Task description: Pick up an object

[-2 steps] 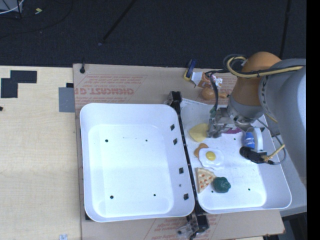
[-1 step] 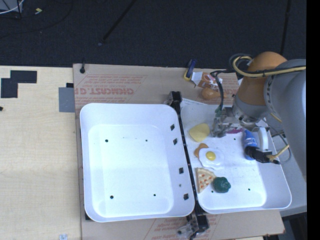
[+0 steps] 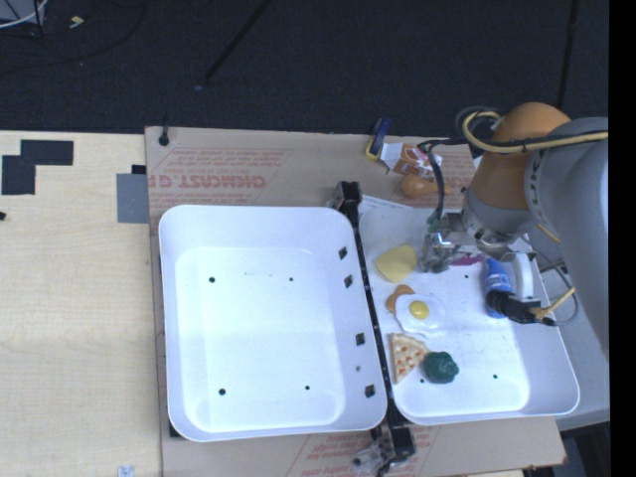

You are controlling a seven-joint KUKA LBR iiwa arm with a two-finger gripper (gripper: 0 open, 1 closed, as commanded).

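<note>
Gripper (image 3: 434, 256) is seen lowered into the right bin (image 3: 542, 391), just beside the yellow piece (image 3: 397, 262); whether anything is gripped cannot be told. Nothing is seen lifted, so the pick is judged unfinished. A fried egg (image 3: 418, 312), pizza slice (image 3: 404, 355) and green object (image 3: 439, 368) are left lying nearby.

Beside the gripper (image 3: 434, 256): pale yellow piece (image 3: 396, 262), white-and-yellow egg (image 3: 418, 312), dark green lump (image 3: 439, 368), blue object (image 3: 497, 274).

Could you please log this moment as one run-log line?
arm: over right bin | gripper: low beside yellow piece | grasp: none seen | fried egg, pizza slice, green item: untouched
</note>
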